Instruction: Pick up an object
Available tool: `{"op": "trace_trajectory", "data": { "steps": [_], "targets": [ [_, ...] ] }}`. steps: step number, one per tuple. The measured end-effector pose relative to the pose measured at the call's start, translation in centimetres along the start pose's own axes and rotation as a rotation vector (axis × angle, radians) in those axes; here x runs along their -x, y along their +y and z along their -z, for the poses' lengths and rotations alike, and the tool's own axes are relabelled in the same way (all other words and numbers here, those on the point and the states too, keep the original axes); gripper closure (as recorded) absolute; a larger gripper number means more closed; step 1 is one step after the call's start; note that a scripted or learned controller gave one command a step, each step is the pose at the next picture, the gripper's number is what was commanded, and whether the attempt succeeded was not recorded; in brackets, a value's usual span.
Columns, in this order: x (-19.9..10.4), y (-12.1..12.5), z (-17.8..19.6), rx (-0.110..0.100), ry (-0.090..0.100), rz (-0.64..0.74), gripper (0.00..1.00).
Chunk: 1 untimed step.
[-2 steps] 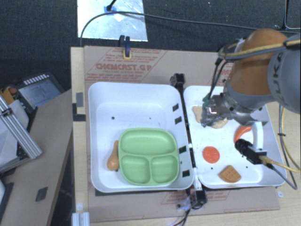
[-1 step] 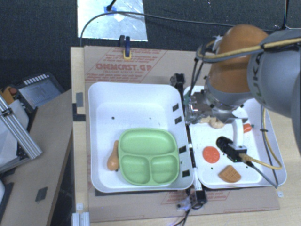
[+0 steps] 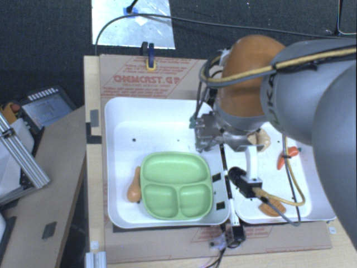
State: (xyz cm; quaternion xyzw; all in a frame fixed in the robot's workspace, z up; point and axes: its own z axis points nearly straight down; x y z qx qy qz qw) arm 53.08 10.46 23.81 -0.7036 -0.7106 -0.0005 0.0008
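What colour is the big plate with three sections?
The plate is light green, seen best in the camera view, in the left bin.

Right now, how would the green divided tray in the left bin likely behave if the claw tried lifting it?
The green tray looks like thin moulded plastic, so probably stiff and light. It is wide, with smooth rounded rims, so it may slip or tilt if pinched at one edge. Lying flat, it should not roll.
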Motion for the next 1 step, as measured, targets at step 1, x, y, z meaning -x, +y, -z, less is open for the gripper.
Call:
{"op": "trace_trajectory", "data": {
  "steps": [1],
  "targets": [
    [0.35,0.04,0.07,0.001,-0.001,-0.006,0.00]
  ]
}}
